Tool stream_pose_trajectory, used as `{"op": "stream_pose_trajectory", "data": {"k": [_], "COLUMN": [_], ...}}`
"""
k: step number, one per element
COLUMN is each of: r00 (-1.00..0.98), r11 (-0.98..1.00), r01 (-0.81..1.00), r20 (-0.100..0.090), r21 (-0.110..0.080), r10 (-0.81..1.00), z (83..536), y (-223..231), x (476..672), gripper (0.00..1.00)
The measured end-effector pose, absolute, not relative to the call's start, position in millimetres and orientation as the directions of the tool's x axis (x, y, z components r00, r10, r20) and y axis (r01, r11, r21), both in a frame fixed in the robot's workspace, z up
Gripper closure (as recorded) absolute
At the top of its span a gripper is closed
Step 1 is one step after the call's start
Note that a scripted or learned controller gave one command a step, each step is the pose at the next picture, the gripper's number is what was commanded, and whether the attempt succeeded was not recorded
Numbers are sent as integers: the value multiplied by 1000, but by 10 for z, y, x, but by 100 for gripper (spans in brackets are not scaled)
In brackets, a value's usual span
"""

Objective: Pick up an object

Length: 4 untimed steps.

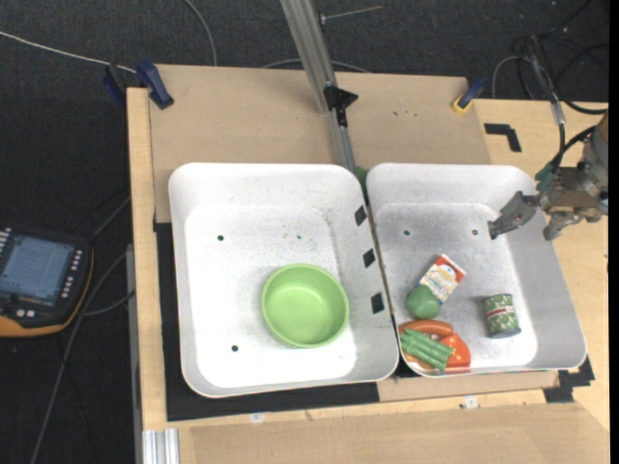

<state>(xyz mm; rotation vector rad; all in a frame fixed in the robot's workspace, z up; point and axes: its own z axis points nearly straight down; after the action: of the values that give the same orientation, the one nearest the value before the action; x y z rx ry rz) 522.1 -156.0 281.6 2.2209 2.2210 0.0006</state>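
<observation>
1. Near the right bin's [542, 259] front wall stands a small can [500, 315], probably stiff and light.
2. Take it across its round sides.
3. Above the bin's far corner, the claw [534, 217] hangs spread apart, empty.

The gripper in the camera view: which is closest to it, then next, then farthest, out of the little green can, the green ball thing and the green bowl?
From the gripper, at the right bin's far right edge:
1. Green can, right bin, just below the gripper.
2. Green ball, right bin, middle, under the carton.
3. Green bowl, left bin, far across.
</observation>
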Motion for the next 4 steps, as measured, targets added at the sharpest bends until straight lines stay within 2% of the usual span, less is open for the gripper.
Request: {"op": "stream_pose_trajectory", "data": {"k": [1,3,4], "r00": [0,0,-1], "r11": [0,0,1], "r01": [1000,1000,1000], "r20": [1,1,0], "r21": [-4,-3,1], "r10": [1000,1000,1000], "z": [2242,1310,1436], "y": [-1570,-1607,-1606], "x": [5129,5263,5274], "gripper": [0,0,100]}}
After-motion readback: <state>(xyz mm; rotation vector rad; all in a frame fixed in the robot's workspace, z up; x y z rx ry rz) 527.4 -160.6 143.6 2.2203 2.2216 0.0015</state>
